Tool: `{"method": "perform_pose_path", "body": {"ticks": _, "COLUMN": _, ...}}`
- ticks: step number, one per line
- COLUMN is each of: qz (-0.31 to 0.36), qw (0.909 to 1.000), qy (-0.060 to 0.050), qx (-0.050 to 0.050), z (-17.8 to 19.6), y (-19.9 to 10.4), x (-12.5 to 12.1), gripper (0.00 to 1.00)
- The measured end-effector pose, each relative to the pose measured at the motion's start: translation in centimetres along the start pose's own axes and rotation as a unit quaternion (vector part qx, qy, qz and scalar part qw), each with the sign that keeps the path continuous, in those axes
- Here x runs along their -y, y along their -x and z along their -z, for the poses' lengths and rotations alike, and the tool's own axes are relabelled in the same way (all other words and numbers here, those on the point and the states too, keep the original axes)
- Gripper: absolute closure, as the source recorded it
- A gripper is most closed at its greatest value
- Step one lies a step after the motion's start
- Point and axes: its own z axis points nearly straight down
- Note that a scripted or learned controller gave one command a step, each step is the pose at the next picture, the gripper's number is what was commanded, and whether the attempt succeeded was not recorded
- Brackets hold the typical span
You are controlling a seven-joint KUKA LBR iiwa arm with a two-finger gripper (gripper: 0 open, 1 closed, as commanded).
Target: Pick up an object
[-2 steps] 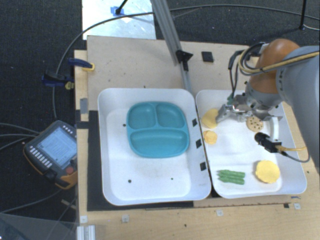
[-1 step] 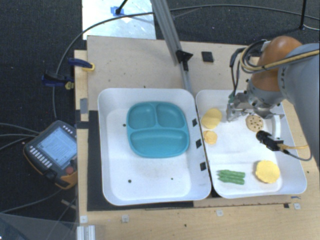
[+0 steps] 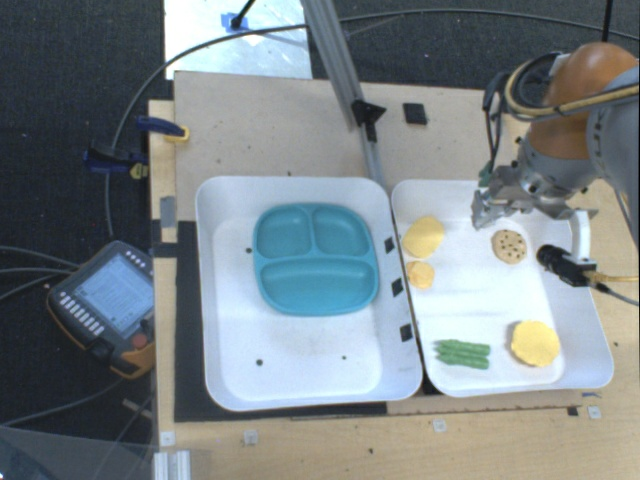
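Note:
The right bin (image 3: pixel 590 368) holds several food toys. A round yellow piece (image 3: pixel 424 236) lies near its left wall, with a smaller yellow piece (image 3: pixel 421 275) just in front of it. A brown cookie (image 3: pixel 510 246) lies toward the back right. Green beans (image 3: pixel 463 353) and a yellow disc (image 3: pixel 535 343) lie near the front. My gripper (image 3: pixel 488 210) hangs over the back of the right bin, between the round yellow piece and the cookie, just left of and behind the cookie. Nothing shows in its grasp.
The left bin (image 3: pixel 225 368) holds a blue divided plate (image 3: pixel 315 258). A slanted grey pole (image 3: pixel 335 48) rises behind the bins. The arm (image 3: pixel 580 98) with its orange band and cables fills the upper right. A teach pendant (image 3: pixel 105 303) lies off the bench at left.

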Motion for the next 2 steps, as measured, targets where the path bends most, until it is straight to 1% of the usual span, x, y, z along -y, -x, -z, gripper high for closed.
{"method": "perform_pose_path", "body": {"ticks": 1, "qz": 0.002, "qw": 1.0000, "qy": 0.000, "qx": 0.000, "z": 4.3, "y": -0.1, "x": -0.4, "gripper": 1.00}}
{"method": "perform_pose_path", "body": {"ticks": 2, "qz": 0.002, "qw": 1.0000, "qy": -0.001, "qx": 0.000, "z": 6.2, "y": -0.1, "x": -0.5, "gripper": 1.00}}
